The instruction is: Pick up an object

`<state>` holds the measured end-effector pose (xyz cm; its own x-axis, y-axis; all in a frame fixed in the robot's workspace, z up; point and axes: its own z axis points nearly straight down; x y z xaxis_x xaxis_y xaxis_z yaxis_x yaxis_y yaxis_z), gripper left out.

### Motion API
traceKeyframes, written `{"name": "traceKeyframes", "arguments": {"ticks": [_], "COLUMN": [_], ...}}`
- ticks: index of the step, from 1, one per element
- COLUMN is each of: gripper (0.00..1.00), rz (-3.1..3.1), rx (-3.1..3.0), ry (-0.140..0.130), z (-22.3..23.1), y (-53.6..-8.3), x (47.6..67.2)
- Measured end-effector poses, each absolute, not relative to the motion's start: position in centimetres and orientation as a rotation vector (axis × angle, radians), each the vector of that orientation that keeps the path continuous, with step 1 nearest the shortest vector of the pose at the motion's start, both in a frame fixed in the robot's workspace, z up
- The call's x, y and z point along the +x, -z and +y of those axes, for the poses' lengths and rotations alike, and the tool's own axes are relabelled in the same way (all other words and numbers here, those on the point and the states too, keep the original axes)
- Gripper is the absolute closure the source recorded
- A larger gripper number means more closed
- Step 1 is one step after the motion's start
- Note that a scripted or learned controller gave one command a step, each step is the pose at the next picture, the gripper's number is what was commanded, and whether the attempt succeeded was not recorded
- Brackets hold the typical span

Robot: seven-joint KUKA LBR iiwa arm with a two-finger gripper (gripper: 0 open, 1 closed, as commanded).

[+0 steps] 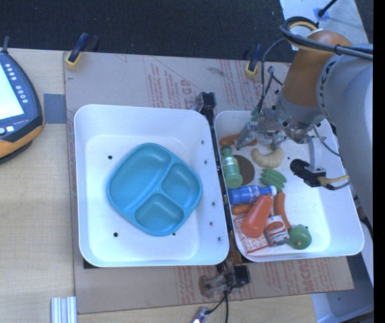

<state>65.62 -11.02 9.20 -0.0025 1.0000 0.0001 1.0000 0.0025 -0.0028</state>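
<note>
We see the tool [268, 132] low over the right bin's [327, 237] far end; we cannot tell its state. Just below it lies one cream croissant-shaped piece [268, 157], the nearest object. Further down we count one green bottle [231, 170], one blue tube [250, 194] and one red bottle [258, 216]. One blue tray [154, 189] fills the left bin [91, 180].

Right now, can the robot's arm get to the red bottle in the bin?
Probably yes. The red bottle lies on top of the pile in the right bin, nothing covering it, and the arm hangs over that same bin.
</note>
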Motion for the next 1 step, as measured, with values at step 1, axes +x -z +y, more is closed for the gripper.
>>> {"name": "traceKeyframes", "arguments": {"ticks": [1], "gripper": [0.0], "rz": [-2.22], "rx": [-2.215], "ry": [-0.01], "z": [-9.63], "y": [-9.16], "x": [65.52]}}
